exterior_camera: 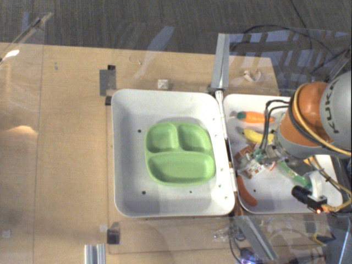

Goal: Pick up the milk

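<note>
Gripper: lowered into the right bin; finger state cannot be told.
Milk: cannot be made out.
Carrot: beyond the gripper.
Green plate: left, in the other bin.

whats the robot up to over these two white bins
A grey KUKA arm with an orange band reaches in over the right bin, with its gripper low among the clutter there. That bin holds a carrot, a banana and a reddish sausage-like piece. The job is to pick up the milk, but no carton can be made out for sure at the gripper, so no grasp is evident. The left bin holds a green divided plate.
</note>
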Action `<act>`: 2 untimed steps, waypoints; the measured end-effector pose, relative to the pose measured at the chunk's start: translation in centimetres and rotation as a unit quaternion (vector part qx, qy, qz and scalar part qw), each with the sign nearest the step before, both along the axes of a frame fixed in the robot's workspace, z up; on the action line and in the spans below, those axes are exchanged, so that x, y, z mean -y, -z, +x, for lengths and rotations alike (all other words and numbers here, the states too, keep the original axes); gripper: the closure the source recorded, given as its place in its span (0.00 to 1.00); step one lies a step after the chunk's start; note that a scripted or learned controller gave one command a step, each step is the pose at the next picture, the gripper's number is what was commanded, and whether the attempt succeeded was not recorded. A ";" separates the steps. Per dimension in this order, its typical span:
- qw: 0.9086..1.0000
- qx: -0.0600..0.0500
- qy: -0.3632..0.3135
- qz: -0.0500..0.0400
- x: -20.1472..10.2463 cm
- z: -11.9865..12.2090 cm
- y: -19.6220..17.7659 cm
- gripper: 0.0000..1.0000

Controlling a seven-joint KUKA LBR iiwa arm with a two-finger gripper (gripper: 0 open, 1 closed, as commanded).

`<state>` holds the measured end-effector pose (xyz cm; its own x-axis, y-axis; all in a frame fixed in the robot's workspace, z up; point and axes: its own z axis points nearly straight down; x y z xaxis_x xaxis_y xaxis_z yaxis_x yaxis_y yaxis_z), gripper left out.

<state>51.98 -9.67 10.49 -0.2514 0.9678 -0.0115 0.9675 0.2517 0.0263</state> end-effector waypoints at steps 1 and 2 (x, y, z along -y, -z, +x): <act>1.000 0.004 -0.001 0.000 -0.1 0.3 -1.3 1.00; 1.000 -0.011 0.029 0.002 -4.3 3.6 -11.5 1.00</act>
